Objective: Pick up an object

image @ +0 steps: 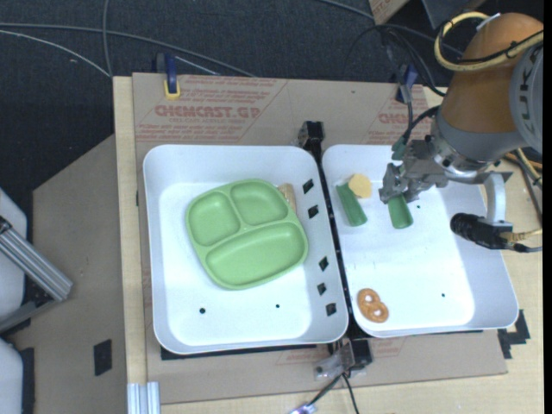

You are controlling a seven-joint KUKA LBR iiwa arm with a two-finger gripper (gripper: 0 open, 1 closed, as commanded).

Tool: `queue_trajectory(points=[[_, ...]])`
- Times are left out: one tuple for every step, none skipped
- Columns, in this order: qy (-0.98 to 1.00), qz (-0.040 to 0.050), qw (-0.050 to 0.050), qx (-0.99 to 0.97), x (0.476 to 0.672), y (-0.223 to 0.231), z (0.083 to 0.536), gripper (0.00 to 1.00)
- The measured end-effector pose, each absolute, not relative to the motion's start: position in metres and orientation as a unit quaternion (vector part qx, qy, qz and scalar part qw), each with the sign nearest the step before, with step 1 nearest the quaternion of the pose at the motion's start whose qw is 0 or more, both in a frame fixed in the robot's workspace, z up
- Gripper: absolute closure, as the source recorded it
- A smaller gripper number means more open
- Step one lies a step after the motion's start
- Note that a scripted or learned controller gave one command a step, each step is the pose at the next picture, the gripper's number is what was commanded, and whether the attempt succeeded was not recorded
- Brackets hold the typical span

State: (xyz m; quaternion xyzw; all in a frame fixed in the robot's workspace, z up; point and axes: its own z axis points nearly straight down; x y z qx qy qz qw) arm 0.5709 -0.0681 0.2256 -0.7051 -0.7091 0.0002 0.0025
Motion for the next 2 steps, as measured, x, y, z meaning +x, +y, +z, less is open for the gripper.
queue_trajectory(points=[[-0.709, 0.0001, 0.002, -0.705, 0.557, -0.022, 0.235, 1.00], [-0.709, 0.0006, 0.003, -0.705, 0.538, 0.031, 0.223, 1.00]])
